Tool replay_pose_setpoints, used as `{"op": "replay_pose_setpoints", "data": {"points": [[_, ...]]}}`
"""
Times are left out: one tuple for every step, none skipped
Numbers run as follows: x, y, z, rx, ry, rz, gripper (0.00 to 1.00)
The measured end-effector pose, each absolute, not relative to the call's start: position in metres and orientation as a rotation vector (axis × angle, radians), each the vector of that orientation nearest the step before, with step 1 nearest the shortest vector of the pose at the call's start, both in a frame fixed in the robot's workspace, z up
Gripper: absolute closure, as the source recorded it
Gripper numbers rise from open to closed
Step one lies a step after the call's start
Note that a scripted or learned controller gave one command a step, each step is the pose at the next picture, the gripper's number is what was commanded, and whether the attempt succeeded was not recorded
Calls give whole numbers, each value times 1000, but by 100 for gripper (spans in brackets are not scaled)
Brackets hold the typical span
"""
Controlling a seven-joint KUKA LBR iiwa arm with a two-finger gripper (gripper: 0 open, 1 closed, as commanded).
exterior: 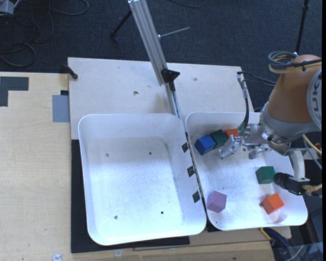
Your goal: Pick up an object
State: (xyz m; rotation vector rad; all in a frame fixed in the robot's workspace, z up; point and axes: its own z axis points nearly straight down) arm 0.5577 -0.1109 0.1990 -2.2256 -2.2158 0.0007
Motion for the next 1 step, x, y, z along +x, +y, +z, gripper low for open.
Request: {"op": "replay_pose_setpoints", "data": {"points": [[623, -110, 89, -2218, -2228, 0, 0]]}}
